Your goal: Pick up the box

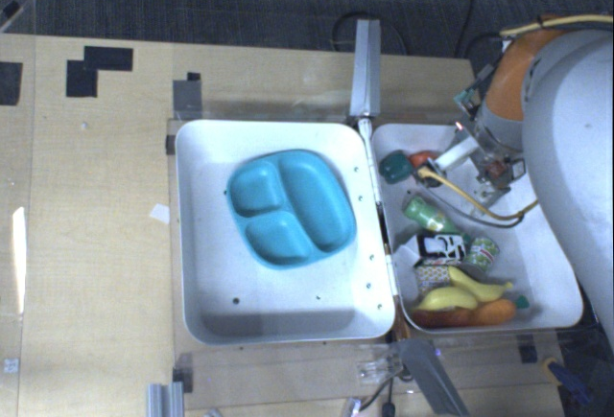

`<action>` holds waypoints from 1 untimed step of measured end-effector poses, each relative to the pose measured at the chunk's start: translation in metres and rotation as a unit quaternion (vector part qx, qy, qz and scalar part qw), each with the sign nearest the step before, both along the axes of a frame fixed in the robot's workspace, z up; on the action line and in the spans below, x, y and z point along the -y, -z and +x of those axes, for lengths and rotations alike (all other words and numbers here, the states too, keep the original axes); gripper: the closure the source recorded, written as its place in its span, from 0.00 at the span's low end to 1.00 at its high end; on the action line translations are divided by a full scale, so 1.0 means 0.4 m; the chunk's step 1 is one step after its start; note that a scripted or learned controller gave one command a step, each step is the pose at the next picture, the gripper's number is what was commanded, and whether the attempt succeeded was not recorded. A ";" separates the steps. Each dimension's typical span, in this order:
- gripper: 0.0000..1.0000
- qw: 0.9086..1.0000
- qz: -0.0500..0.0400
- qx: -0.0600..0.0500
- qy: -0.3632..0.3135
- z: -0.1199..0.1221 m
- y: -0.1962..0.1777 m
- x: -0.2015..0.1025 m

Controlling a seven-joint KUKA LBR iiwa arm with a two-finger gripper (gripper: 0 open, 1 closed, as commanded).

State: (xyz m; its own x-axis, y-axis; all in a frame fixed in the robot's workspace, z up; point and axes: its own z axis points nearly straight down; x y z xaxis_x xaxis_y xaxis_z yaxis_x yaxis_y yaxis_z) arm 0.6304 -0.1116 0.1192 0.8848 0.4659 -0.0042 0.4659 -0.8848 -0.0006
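The box (439, 247), small and printed in black and white, lies in the right bin (556, 286) near its middle, just above the bananas (467, 291). My gripper (491, 170) hangs over the far right part of that bin, beneath the arm's orange band (507, 80). It is up and to the right of the box and well apart from it. A yellow cable (470, 202) loops out from the wrist toward the bin's middle.
The right bin also holds a dark green object (393, 166), a green bottle (423, 211), a green can (484, 253) and an orange carrot (483, 312). A blue divided plate (291, 205) lies in the left bin (206, 290). The grey arm fills the right side.
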 end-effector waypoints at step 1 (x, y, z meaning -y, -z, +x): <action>0.00 0.998 0.001 0.003 0.069 0.014 -0.071 0.010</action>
State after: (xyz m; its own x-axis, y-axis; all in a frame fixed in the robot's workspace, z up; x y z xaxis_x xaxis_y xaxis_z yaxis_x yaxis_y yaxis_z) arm 0.6361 -0.1157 0.1474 0.9405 0.3397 0.0029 0.3397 -0.9405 0.0005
